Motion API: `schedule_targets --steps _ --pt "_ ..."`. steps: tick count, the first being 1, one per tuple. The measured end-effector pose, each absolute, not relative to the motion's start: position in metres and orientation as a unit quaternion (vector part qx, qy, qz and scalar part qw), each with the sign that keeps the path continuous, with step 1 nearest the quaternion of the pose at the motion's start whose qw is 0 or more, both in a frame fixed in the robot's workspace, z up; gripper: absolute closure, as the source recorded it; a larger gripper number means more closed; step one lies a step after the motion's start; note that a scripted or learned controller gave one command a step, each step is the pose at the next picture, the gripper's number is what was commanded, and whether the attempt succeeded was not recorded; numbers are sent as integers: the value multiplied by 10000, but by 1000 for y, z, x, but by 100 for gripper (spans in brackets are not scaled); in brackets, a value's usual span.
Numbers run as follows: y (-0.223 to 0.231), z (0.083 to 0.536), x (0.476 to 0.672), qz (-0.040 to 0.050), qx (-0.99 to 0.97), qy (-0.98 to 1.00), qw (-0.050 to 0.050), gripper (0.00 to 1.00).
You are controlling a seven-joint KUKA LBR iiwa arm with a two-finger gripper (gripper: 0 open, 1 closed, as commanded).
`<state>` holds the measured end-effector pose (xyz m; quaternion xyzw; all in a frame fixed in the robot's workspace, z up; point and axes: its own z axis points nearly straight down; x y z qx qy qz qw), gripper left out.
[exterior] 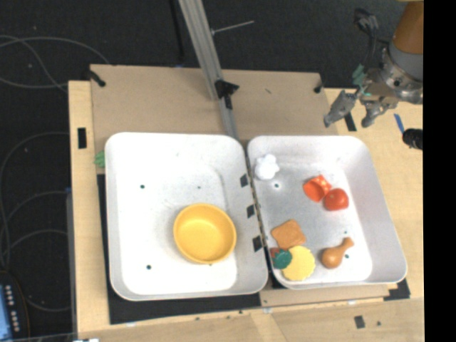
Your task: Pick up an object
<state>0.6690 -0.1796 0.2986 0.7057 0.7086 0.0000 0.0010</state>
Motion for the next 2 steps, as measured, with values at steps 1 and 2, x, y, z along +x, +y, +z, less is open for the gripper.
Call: schedule_targets --steps 1,2 --pt "-180 299 669 -9 7057 7085 14 0" --pt "-185 257 666 -25 7074 7068 7 0"
